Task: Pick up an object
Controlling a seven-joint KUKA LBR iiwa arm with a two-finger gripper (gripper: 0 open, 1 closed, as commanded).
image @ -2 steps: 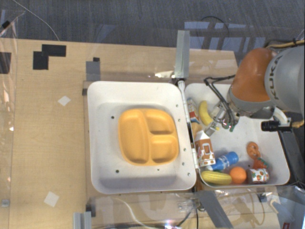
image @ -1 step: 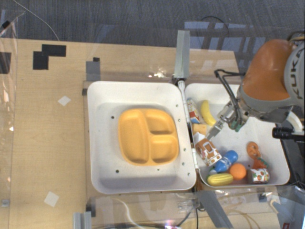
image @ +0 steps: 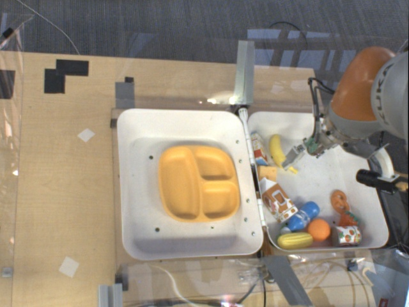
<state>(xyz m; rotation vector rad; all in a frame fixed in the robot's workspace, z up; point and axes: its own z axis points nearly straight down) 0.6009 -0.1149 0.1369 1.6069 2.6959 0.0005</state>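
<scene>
Pale wooden table (image: 64,190) carries two shallow white bins side by side, with dark ribbed flooring beyond its far edge. From the camera above, the left bin (image: 137,171) holds a yellow divided tray (image: 198,182) lying flat near its middle. The right bin (image: 370,210) holds the small objects: a banana (image: 276,149) toward 11 o'clock in that bin, a red-and-white carton (image: 278,201) lying along the shared wall, a blue toy (image: 302,214) just beside the carton at its 4 o'clock, an orange ball (image: 319,229), a yellow lemon-shaped piece (image: 294,240) at 6 o'clock by the near rim, a small red-and-white box (image: 348,235) toward 5 o'clock, and an orange piece (image: 339,201) above it. The arm (image: 364,94), grey with an orange band, reaches in from 3 o'clock, and its fingers (image: 295,156) hang just beside the banana at its 3 o'clock. Whether the fingers are parted or closed cannot be told, and nothing is seen between them.
</scene>
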